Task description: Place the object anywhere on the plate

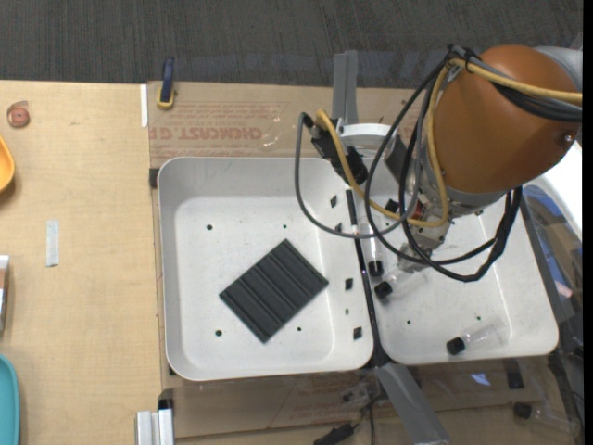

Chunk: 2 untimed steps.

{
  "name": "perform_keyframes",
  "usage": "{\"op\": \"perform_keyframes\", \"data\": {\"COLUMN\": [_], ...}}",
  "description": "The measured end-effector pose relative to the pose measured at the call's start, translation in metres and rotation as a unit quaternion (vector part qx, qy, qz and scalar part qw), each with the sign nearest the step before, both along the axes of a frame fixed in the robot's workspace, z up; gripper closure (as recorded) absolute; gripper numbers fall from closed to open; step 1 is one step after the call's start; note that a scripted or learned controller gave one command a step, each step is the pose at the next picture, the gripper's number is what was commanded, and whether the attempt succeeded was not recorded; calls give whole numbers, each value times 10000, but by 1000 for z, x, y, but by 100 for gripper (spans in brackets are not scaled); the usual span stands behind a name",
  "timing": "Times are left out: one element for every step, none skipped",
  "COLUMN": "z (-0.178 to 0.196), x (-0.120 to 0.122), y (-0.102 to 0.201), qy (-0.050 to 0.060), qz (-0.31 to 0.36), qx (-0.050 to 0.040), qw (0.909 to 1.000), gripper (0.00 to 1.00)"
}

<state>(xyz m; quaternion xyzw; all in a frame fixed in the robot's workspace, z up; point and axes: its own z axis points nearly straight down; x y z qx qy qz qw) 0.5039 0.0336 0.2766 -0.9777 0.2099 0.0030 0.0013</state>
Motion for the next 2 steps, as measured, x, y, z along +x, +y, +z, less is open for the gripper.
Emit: {"op": "perform_keyframes", "data": {"z": [-8,37], "x": [39,41], "y": [28,-14], "qy": [-7,-22], "qz": [1082,1107], "qx": [10,7], "qw": [9941,9938], "gripper": [100,100]}}
